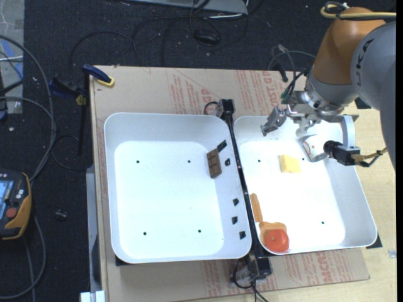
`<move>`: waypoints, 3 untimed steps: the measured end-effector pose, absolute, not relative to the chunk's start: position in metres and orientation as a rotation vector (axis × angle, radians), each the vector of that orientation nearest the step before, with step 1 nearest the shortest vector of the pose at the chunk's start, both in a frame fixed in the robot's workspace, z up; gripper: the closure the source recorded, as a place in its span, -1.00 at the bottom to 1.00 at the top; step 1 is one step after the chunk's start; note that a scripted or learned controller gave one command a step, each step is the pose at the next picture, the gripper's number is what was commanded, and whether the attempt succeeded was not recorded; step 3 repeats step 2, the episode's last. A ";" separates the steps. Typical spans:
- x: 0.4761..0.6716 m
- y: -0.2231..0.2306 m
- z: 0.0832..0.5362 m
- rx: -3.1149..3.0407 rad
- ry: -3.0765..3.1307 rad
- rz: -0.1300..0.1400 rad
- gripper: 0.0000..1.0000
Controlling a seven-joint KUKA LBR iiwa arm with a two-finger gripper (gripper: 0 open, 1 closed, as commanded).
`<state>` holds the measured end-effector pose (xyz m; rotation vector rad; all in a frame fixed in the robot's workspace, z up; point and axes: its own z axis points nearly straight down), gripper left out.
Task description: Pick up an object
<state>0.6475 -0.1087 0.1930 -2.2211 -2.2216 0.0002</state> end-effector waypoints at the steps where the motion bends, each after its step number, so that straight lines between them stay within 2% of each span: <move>1: 0.658 -0.125 0.162 -2.221 -2.219 0.003 -1.00; 3: 0.659 -0.132 0.152 -2.221 -2.221 0.001 -1.00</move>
